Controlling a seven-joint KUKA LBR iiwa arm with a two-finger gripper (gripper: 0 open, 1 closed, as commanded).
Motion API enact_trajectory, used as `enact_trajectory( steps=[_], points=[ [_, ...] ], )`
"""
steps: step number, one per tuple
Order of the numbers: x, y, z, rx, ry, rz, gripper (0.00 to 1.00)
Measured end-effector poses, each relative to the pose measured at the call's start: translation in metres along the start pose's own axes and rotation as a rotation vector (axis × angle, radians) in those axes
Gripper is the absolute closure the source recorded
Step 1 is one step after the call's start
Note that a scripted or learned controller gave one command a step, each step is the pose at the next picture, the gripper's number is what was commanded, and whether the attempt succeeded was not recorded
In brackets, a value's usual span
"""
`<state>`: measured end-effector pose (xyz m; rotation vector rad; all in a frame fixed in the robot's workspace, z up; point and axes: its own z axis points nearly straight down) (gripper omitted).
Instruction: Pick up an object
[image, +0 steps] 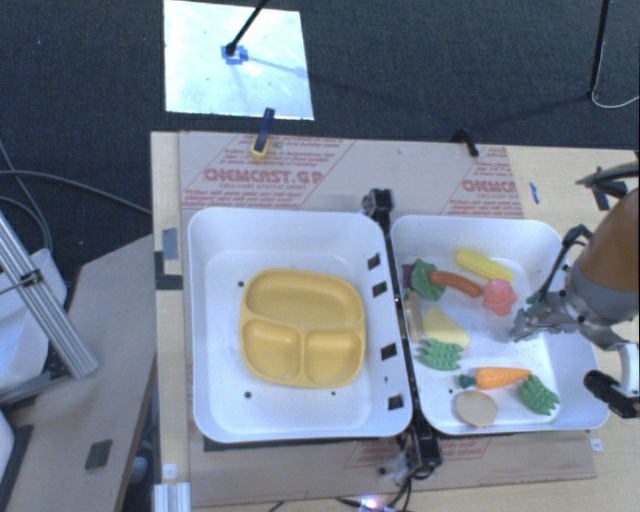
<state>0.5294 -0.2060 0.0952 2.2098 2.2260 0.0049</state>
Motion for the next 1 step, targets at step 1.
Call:
enact_trajectory(
  steps=[1],
  points=[
    [0.0000,-0.0002,0.0004,0.001,0.000,0.000,0.00]
  ],
)
